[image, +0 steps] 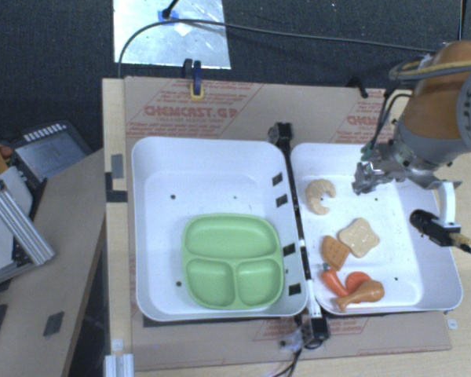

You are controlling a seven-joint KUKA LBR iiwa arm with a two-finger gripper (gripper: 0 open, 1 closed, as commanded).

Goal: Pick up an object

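Note:
In the right bin lie several toy foods: a pale croissant at the upper left, a slice of toast in the middle, a brown waffle beside it, an orange carrot, a red piece and a tan drumstick near the front. My gripper hangs over the bin's upper middle, to the right of the croissant and apart from it. Nothing shows between its fingers.
The left bin holds a green divided plate. A black divider with clips runs between the bins. A black cylindrical part of the arm overhangs the right bin's right side. Equipment stands off the bench at the left.

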